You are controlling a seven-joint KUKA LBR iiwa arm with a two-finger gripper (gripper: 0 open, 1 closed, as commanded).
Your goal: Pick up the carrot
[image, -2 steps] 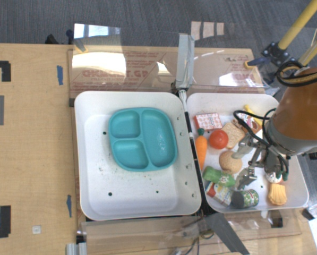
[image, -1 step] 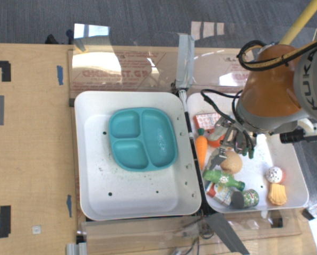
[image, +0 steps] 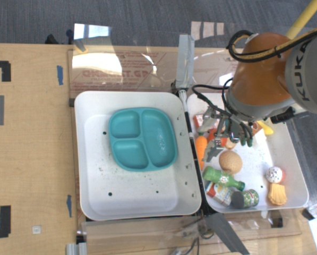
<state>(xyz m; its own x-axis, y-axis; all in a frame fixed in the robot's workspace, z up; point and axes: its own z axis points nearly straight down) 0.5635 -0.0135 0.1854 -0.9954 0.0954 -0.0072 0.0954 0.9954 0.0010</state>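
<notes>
The orange carrot (image: 201, 149) lies in the right bin (image: 293, 158) against its left wall, pointing toward the front. My gripper (image: 220, 139) hangs just to the right of the carrot, low over the bin. Its dark fingers (image: 217, 142) are crowded by cables and nearby items. The carrot rests on the bin floor, partly hidden by the fingers at its upper end.
The left bin (image: 89, 158) holds a teal divided plate (image: 143, 138). In the right bin lie a tan round bun (image: 230, 162), a green bottle (image: 223, 177), a green can (image: 249, 198), a white ball (image: 274, 174), a yellow-orange piece (image: 277, 194) and a yellow item (image: 265, 127).
</notes>
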